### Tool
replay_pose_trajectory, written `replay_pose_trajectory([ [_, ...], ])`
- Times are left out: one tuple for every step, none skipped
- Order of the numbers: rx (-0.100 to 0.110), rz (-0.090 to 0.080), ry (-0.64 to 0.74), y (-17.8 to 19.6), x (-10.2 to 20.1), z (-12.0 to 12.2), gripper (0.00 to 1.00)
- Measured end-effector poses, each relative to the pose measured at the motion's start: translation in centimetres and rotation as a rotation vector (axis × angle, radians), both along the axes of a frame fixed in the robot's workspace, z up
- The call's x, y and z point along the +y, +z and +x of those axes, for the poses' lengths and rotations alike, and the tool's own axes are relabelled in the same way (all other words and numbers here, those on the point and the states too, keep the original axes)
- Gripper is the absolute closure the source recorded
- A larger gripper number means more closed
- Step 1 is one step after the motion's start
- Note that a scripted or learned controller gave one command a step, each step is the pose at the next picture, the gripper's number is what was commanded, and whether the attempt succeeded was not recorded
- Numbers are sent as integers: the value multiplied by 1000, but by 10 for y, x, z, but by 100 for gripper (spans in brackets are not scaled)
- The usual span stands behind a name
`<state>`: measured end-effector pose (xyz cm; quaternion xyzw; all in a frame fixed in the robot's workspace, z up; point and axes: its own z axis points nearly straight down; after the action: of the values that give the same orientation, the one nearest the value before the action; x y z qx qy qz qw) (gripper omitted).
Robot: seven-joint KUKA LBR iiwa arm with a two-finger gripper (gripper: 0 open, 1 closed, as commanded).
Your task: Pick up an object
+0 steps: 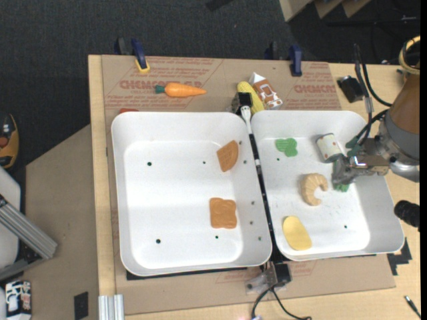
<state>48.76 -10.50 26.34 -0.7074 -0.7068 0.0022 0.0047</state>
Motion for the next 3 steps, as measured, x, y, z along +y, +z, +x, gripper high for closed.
replay_pose_trajectory([
  [-11, 0, 10, 7, 78, 12, 100],
  [-11, -2, 8, -35, 138, 75, 100],
  [-7, -4, -1, -38, 119, 73, 100],
])
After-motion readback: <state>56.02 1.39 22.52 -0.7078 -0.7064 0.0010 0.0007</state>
